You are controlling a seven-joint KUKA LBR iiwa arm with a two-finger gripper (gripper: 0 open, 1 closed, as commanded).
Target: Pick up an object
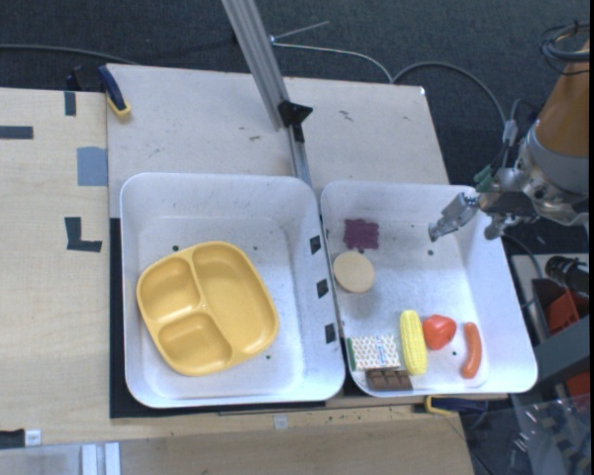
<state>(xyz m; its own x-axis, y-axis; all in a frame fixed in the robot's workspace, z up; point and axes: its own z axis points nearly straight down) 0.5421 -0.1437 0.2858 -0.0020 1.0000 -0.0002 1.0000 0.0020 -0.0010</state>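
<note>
The right bin (416, 285) holds several small toys. A purple piece (360, 234) and a tan round disc (354, 272) lie near its left wall. Along its front lie a yellow corn cob (412, 341), a red tomato (438, 332), an orange-red sausage (470, 349), a speckled white block (374, 349) and a brown chocolate bar (388, 378). My gripper (464, 229) hangs over the bin's back right part, open, with nothing between its fingers. It is well right of the purple piece and behind the tomato.
The left bin (148, 206) holds a yellow divided plate (206, 307). A slanted metal rail (262, 52) runs down to the gap between the bins. A blue and yellow tool (114, 91) lies at the bench's far left corner.
</note>
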